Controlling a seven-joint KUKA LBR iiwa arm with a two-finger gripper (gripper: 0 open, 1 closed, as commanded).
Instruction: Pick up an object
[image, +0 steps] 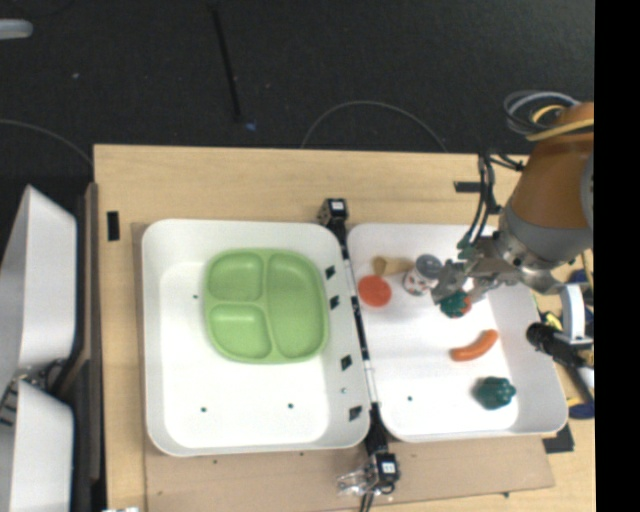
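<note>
In the right bin (420, 400) lie a red round piece (375, 292), a small tan piece (381, 265), a white and grey object (420, 276), an orange carrot-like piece (474, 346) and a dark green lump (494, 393). My gripper (455, 290) hangs low over the bin's upper middle, right at a small green object (456, 305) just beneath its tips. Whether that object sits between the fingers cannot be made out.
The left bin (180, 400) holds a green divided plate (267, 304). The arm's grey and orange body (550, 200) covers the right bin's far right corner. Cables and dark hardware (560, 345) lie along the bench's right edge.
</note>
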